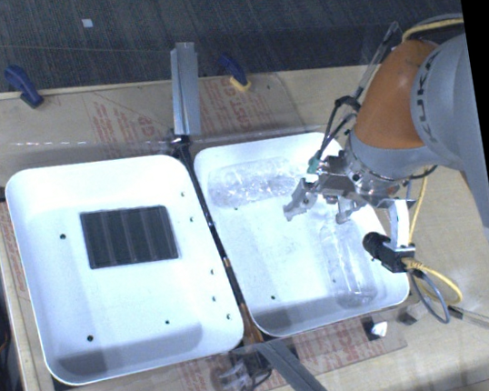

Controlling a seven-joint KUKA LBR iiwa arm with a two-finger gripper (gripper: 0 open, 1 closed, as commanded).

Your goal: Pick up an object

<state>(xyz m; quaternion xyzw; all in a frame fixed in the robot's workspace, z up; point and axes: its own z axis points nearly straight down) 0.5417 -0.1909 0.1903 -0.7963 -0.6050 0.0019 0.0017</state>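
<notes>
In the right bin (282, 313) two clear plastic bottles lie on the floor. One bottle (247, 183) rests crosswise near the far wall. The other bottle (349, 265) lies lengthwise along the right wall. My gripper (319, 209) hangs over the bin's upper right part, between the two bottles, just above the top end of the lengthwise one. Its fingers are spread open and nothing sits between them. A dark grey ribbed rectangular block (128, 235) lies flat in the left bin (85, 353).
A metal divider bar (184, 89) runs up from between the bins at the back. Blue clamps (23, 85) grip the bench's far edge. A black connector and yellow cable (392, 254) hang off the arm by the right bin's right wall.
</notes>
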